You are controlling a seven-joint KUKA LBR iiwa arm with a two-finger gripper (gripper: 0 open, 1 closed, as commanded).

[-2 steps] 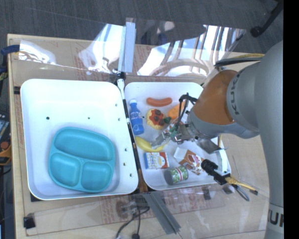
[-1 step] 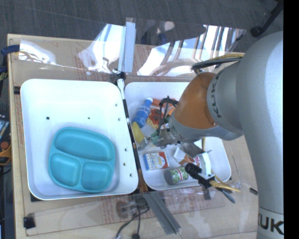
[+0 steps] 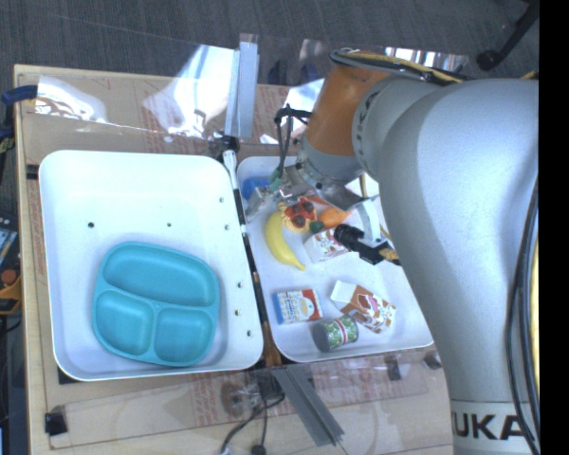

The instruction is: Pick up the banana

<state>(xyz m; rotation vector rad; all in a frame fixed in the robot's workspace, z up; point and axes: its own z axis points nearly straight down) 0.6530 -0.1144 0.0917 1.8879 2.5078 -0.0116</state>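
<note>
Banana pickup, as we read it, is at the approach step: nothing shows the fruit lifted, and it lies flat on the floor of the right bin.

We note the arm first, the largest thing in view. It reaches in from the right and covers much of the right bin's far right part, its orange band sitting above the bin's far end.

Left bin: holds a blue divided tray in its near half.

Right bin: the banana lies near the left wall, roughly midway between far and near, its long axis running far to near. Just right of its far end sits a cluster of small red and orange items. Toward the near edge we see a small carton, a printed packet and a small can.

Gripper: it sits over the far end of the banana; the wrist hides how it stands, so we cannot tell its state or whether it has hold of anything.

Our judgement of the next move: descend centred on the banana's body, clear of the red and orange cluster, then close across its width.
</note>
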